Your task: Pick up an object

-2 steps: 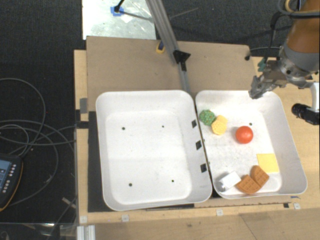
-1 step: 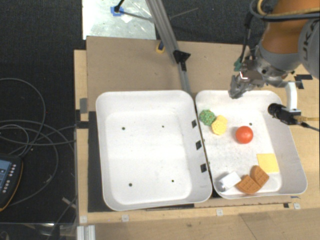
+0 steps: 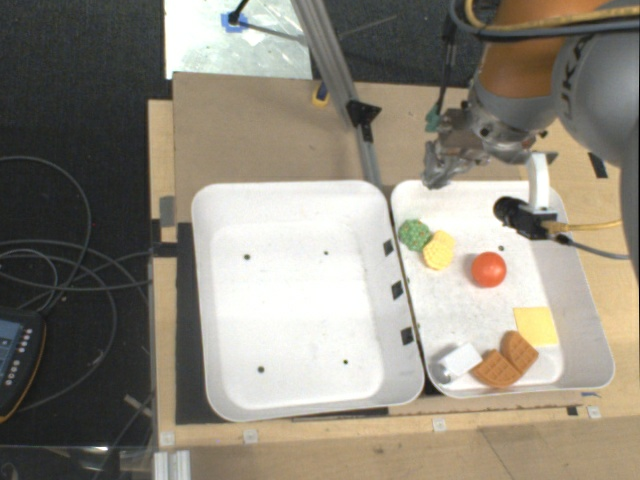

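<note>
Currently gripper (image 3: 438, 174) hangs over far-left corner of right bin (image 3: 470, 313), all objects lying loose in that bin.

Arm reaches in from the right, gripper tip just above the bin's far rim, apart from every item; from this angle whether it is wide or narrow cannot be told. Nearest to it is the green lump (image 3: 415, 234), possibly toy broccoli, touching the yellow knobbly piece (image 3: 438, 251) by the bin's left wall. Red ball (image 3: 488, 269) sits mid-bin, apart from both. Yellow block (image 3: 536, 325) lies flat toward the near right. Brown waffle pieces (image 3: 505, 360) overlap each other at the near edge, with the small white item (image 3: 458, 360) just beside them on the left. Left bin (image 3: 290, 188) sits edge to edge with the right bin on the brown bench (image 3: 250, 128).
</note>
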Robot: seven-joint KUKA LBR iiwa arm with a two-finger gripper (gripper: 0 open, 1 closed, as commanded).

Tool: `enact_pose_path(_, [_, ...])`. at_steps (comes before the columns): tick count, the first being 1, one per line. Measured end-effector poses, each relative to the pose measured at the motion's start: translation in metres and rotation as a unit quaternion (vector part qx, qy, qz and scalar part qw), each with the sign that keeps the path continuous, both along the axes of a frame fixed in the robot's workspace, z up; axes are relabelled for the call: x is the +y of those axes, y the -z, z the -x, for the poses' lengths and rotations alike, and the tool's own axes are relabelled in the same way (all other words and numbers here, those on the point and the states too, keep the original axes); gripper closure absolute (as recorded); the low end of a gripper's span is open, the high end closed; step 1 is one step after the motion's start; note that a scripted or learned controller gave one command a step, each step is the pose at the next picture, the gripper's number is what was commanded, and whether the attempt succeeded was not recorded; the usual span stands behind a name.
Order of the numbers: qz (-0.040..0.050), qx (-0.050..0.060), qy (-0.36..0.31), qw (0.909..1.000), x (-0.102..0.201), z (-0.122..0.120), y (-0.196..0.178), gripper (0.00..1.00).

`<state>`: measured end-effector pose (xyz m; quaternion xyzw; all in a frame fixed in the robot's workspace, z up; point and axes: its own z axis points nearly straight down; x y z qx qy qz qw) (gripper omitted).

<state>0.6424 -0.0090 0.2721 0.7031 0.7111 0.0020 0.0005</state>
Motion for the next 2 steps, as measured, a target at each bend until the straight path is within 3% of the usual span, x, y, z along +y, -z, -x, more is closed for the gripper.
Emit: enact_pose_path(2, [0.0004,0.001,0.001,1.0000,0.100,-0.020,0.037,1.00])
